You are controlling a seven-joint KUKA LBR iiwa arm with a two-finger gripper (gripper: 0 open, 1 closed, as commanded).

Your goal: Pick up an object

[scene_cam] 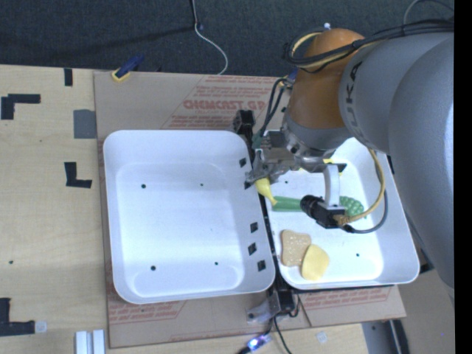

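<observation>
The grey arm (413, 124) with its orange band (324, 80) reaches in from the right and hangs over the right bin (369, 268), near that bin's left wall. The gripper (269, 169) sits low beneath the wrist, close to the divide between the two bins; its tips are lost in the clutter of the mounting and cables, so I cannot tell how it stands or whether anything is in it. Just below it lies a green-handled tool with a yellow tip (284, 201), perhaps a toy brush, its yellow end pointing toward the gripper. A green netted item (354, 206) lies at the handle's far end. Nearer the front wall rest a tan sponge-like piece (294, 246) and a yellow rounded piece (315, 262), touching each other. The left bin (177, 212) stands beside, on a cardboard sheet (206, 102).
</observation>
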